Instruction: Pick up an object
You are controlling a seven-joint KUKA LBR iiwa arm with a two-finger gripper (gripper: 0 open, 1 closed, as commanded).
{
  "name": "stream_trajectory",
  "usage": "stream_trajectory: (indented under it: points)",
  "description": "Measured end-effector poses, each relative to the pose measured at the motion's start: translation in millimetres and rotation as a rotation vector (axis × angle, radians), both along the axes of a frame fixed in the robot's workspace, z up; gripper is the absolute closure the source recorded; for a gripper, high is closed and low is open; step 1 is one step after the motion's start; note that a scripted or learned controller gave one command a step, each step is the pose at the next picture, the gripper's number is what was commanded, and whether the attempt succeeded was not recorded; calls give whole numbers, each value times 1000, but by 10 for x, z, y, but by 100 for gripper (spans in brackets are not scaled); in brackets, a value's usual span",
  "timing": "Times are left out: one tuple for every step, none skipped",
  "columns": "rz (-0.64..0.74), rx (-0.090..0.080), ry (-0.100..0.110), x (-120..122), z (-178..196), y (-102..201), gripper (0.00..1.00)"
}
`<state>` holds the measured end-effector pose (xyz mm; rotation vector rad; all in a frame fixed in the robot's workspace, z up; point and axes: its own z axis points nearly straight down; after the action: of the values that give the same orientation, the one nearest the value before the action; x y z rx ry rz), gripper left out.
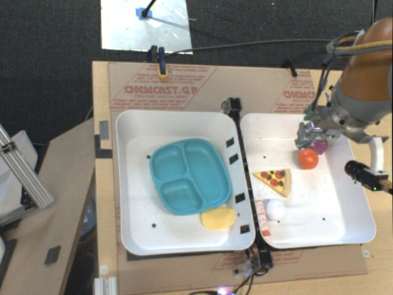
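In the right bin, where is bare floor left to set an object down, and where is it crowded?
Bare: the right white bin's front right floor, right of the white egg-shaped object, and its back left corner. Crowded: around the gripper, above the purple object and orange-red ball, with the toy pizza slice nearby.

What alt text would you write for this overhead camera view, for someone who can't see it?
A grey and orange robot arm's gripper hovers over the right bin, just above a purple object and a red ball, with a toy pizza slice and white egg nearby. The left bin holds a teal divided plate and a yellow piece.
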<state>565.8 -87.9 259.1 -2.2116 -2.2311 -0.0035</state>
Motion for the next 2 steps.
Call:
stream_trajectory:
  points:
    - [2, 1, 0, -72, 40, 577, 100]
    - [2, 1, 1, -123, 14, 1194, 100]
